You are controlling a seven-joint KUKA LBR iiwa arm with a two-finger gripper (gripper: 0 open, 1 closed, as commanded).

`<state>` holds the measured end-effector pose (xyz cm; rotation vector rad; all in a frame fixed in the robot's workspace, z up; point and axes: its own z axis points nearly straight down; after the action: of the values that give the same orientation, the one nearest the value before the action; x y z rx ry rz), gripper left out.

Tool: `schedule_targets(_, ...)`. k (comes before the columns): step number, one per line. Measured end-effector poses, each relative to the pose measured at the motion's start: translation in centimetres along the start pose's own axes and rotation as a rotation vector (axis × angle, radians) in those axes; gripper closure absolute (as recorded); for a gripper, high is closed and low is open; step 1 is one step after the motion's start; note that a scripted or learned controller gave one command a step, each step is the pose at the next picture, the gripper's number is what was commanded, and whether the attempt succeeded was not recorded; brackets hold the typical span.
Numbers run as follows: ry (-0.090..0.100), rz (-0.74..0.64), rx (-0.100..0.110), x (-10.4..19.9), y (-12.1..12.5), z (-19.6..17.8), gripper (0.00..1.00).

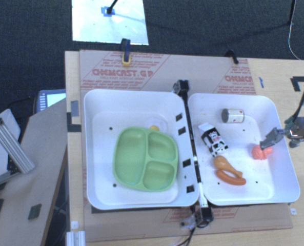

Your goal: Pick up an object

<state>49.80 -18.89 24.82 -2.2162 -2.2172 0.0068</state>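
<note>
claw (271,137) at the right bin's (282,188) right edge, touching a pink lump (259,152), can't tell its grip, hot dog (231,177) nearby, green tray (144,160) left

The counter (275,73) carries a printed cardboard sheet (157,70); two white bins (98,101) sit side by side on it.

Light is bright and even across the counter (157,65), coming from overhead. The two white bins (98,117) verge on overexposed, their walls washing out near the rims. A pale sheet (90,14) beyond the counter's far edge glares strongly. Shadows are soft and short, hugging the green tray (136,160) and small objects. Overall sharpness is modest; the tool (270,137) at the right edge looks slightly blurred.
</note>
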Motion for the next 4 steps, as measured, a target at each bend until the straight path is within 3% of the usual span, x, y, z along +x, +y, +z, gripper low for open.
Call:
schedule_targets(1, -0.002, -0.003, -0.009, 0.0, 0.2, -0.4, 0.0)
schedule_targets(3, 0.0, 0.0, -0.004, 0.3, -0.4, 12.1, 0.0)
schedule_targets(4, -0.002, 0.001, -0.008, 0.3, -0.3, 16.5, 0.0)
